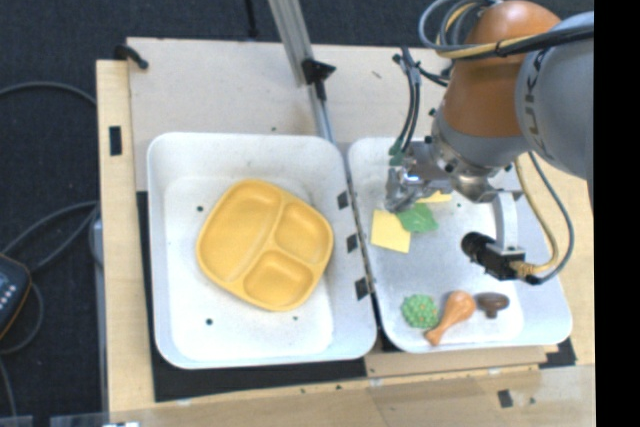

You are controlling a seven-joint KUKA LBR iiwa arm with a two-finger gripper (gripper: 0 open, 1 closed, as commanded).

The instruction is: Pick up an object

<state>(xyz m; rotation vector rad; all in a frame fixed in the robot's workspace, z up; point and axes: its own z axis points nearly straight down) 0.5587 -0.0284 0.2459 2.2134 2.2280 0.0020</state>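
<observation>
My gripper (404, 191) hangs over the upper left part of the right bin (535, 320), under the grey arm's orange wrist band. Just below it lie a flat green piece (419, 220) and a yellow square block (390, 232), which touch each other. A small yellow piece (437, 198) peeks out beside the gripper. Near the bin's front edge lie a green broccoli-like toy (419, 310), a tan drumstick (449, 316) and a small brown object (491, 302). The wrist hides the bin's back part.
The left bin (170, 215) holds a yellow divided plate (264, 243). A slanted metal post (290, 20) rises behind the bins. A black fitting with cables (490, 256) hangs from the arm over the right bin.
</observation>
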